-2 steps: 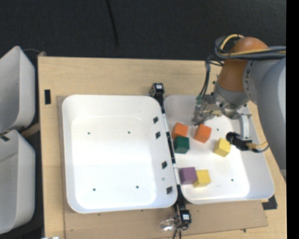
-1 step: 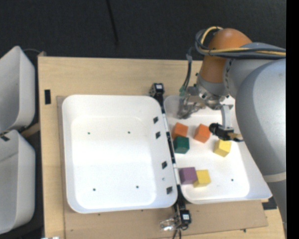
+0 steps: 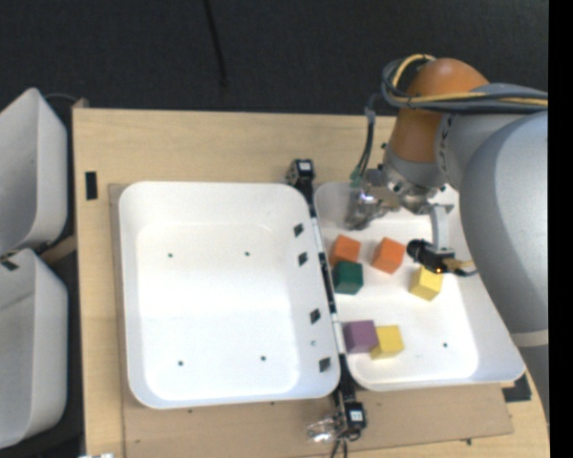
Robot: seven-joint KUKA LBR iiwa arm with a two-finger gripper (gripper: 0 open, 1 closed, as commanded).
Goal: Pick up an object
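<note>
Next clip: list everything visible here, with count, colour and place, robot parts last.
orange blocks: two, orange, right bin, upper middle, side by side
green block: one, dark green, just below the left orange block
yellow blocks: two, yellow; one at right, one near the front
purple block: one, purple, touching the front yellow block's left side
right bin: one, white, holds all blocks
left bin: one, white
bench: one, light wood
arm: one, grey with orange band
claw: one, metallic, over right bin's back left corner
</note>
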